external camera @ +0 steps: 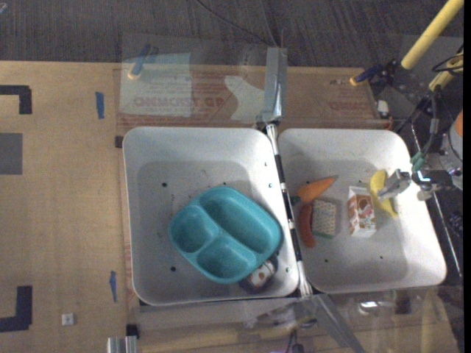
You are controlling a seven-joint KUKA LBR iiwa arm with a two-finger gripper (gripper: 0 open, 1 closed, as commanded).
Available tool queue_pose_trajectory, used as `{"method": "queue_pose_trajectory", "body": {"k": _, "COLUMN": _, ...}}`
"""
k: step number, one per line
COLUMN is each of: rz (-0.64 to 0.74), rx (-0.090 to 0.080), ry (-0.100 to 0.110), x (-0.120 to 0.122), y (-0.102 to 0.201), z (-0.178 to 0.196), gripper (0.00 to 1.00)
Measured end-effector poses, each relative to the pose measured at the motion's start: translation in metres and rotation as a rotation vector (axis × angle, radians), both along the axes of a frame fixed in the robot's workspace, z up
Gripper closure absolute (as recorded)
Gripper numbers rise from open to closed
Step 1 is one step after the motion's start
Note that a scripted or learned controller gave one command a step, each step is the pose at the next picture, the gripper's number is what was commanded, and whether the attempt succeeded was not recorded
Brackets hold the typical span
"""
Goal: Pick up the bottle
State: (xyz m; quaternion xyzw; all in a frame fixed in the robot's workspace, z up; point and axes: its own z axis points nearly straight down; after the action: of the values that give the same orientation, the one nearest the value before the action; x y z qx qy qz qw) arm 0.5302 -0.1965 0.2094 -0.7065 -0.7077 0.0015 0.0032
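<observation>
The bottle [259, 277] is a small dark item with a pale label, lying in the left bin [147, 160] near its front right corner. The teal divided plate [224, 232] covers part of it. My gripper [395, 184] hangs over the right bin [397, 263] near its right wall, just above the yellow banana [380, 194]. It is far to the right of the bottle, with the bin divider between them. Nothing shows in its grasp.
The right bin also holds an orange carrot [316, 189], a red sausage [305, 226], a tan square cracker [324, 218] and a small juice carton [360, 212]. A metal divider [283, 197] separates the bins. Cables and a yellow pole [433, 26] stand at the back right.
</observation>
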Motion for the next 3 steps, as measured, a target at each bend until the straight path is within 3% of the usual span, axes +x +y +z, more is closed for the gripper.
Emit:
{"method": "queue_pose_trajectory", "body": {"k": 1, "rz": 0.51, "rx": 0.004, "ry": -0.002, "x": -0.012, "y": 0.061, "z": -0.063, "gripper": 0.0}}
{"method": "queue_pose_trajectory", "body": {"k": 2, "rz": 0.5, "rx": 0.004, "ry": -0.002, "x": -0.013, "y": 0.056, "z": -0.056, "gripper": 1.0}}
{"method": "queue_pose_trajectory", "body": {"k": 3, "rz": 0.421, "rx": -0.001, "ry": -0.006, "x": -0.019, "y": 0.075, "z": -0.028, "gripper": 1.0}}
